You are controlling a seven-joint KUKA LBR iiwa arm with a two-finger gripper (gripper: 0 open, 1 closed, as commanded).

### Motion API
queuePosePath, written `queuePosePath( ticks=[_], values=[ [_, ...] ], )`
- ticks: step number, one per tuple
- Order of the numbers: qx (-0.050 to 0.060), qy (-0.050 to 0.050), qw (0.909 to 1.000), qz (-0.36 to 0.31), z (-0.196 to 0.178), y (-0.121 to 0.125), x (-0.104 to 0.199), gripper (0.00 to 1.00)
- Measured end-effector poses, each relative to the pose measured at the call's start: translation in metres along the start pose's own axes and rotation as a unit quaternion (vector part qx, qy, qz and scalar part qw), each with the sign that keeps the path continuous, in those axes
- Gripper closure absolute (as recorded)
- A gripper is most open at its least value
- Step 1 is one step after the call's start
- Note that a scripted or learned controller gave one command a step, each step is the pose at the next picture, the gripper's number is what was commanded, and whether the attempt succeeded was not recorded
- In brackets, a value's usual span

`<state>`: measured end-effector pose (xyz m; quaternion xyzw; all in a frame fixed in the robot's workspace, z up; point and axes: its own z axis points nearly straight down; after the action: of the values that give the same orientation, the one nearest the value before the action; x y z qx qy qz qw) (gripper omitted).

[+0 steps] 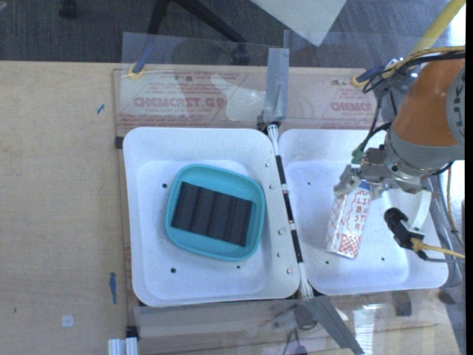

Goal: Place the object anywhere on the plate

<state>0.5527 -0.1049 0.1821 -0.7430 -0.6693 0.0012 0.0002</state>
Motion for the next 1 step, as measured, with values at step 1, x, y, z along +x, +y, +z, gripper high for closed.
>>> queuePosePath(
  ticks=[1],
  values=[
    [-0.001, 0.0, 0.99, 0.141, -0.0019, 0.0491, -0.028, 1.0]
  ],
)
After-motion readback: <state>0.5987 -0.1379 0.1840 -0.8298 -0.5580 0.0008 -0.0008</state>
